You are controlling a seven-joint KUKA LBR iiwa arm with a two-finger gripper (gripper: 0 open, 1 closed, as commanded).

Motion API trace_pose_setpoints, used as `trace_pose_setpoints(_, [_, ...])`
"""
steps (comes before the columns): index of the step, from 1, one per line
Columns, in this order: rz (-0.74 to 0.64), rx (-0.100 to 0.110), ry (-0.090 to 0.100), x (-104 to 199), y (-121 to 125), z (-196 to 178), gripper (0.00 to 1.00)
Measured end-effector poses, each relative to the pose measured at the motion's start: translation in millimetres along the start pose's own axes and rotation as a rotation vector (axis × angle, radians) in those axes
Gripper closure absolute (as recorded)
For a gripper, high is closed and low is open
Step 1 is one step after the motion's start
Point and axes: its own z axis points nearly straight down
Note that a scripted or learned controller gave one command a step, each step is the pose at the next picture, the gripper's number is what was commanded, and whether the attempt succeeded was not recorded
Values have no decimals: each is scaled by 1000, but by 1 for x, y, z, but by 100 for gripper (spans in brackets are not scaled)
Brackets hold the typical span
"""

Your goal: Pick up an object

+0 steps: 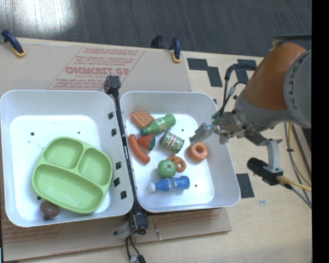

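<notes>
cardboard sheet (98, 64) | red print | "CHEMCAST GP" | rest illegible

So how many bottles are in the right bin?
2: a green bottle near the back, tilted, and a blue bottle lying near the front wall. None looks hidden.

Light was even and fairly bright, strongest on a pale patch of floor (82, 4) at the upper left (soft-edged). White bins (22, 119) showed mild glare, shadows stayed faint, and detail was slightly soft.
</notes>
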Motion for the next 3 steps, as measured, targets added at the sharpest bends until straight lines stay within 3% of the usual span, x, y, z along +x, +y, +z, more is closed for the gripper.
trace_pose_setpoints(1, [1,-6,-2,-25,4,125,0])
trace_pose_setpoints(2, [-6,-7,0,-23,5,114,100])
trace_pose_setpoints(3, [2,-5,-3,-25,-50,-12,100])
